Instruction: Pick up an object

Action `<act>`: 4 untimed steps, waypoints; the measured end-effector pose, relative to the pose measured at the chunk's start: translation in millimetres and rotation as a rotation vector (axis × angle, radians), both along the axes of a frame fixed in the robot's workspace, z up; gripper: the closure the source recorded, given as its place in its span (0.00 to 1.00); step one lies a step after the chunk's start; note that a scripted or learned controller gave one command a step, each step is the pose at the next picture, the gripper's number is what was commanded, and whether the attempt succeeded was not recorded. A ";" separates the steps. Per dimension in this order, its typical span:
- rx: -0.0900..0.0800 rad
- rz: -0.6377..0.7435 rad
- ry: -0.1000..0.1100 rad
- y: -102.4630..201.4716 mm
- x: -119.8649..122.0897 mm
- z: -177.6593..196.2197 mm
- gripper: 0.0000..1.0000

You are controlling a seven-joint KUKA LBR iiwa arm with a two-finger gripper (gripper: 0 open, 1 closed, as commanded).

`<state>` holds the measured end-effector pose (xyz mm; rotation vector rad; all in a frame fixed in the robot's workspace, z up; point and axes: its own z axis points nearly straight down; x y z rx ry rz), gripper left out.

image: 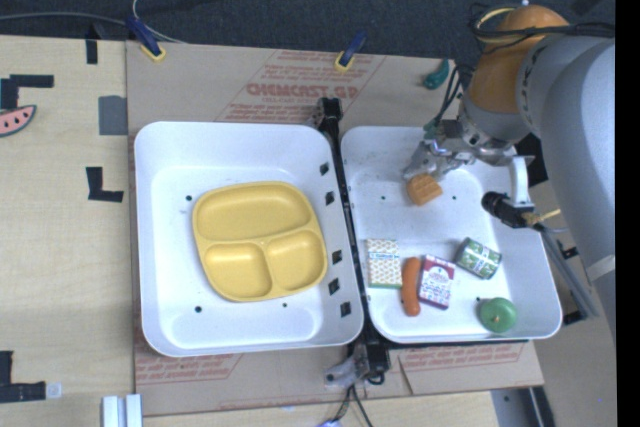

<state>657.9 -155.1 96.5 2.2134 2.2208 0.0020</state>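
While the robot arm (560,115) reaches in from the right, its jaws hang over the far part of the right bin (530,315), just above a small orange-brown block (425,189). The block looks very close to the metal tips, maybe touching them, but I cannot tell if the jaws are open or closed, or if they have the block at all. That is the first thing that could go wrong: the jaws might close on air or only pinch a corner, and then the block would slip out and drop back into the bin. The block is small and looks lumpy, so it could also roll or get pushed away if the tips bump it. Nearer in the same bin lie a checked packet (383,263), a carrot (410,286), a little red box (437,282), a green can (479,258) and a green apple (497,314). They are well apart from the jaws, so they should stay safe. A yellow tray (260,240) sits in the left bin (160,215), far from any trouble.
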 end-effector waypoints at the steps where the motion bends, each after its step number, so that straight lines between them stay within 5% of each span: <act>1: 0.003 -0.001 0.003 57.4 -57.1 158.4 1.00; 4: 0.003 -0.003 0.007 112.5 -150.3 173.1 1.00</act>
